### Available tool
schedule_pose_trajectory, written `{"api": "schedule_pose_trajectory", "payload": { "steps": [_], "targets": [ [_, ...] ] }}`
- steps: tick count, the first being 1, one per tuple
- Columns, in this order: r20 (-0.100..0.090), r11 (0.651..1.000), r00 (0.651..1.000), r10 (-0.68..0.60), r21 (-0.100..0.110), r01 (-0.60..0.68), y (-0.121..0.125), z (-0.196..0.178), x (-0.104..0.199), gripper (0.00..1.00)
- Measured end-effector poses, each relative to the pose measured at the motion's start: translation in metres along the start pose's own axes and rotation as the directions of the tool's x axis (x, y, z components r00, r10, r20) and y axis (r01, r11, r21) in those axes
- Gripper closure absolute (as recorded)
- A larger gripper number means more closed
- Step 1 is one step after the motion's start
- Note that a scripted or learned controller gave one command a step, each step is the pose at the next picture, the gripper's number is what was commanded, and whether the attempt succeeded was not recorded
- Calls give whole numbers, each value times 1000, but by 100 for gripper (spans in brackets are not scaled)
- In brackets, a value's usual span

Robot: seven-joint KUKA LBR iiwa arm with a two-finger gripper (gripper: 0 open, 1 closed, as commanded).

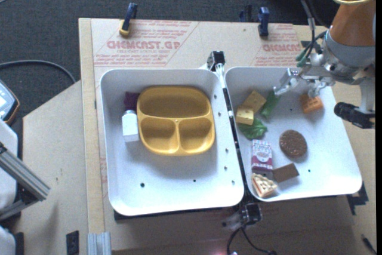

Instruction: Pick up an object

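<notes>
— Where do we stand on the pick?

— Not done, as we judge it. Our gripper hangs over the far part of the right bin, fingers spread, nothing between them.

— And the nearest candidate?

— The orange block lies on the bin floor just beside the fingertips, apart from the round brown cookie. We have the descent, the closing and the lift left.

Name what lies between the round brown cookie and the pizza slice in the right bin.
In the camera view, a brown chocolate bar lies between the cookie and the pizza slice, beside the slice.
</notes>
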State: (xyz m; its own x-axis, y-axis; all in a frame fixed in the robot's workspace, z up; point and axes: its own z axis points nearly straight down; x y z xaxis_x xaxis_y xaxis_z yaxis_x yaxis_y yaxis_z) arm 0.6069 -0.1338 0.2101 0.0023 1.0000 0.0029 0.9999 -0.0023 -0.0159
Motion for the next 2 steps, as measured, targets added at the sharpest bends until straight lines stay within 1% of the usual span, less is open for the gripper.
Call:
{"api": "schedule_pose_trajectory", "payload": {
  "steps": [1,2],
  "targets": [
    [2,1000,1000,-2,-14,2,3,-8,0,0],
    [1,1000,1000,-3,-9,3,-4,39,6,0]
  ]
}}
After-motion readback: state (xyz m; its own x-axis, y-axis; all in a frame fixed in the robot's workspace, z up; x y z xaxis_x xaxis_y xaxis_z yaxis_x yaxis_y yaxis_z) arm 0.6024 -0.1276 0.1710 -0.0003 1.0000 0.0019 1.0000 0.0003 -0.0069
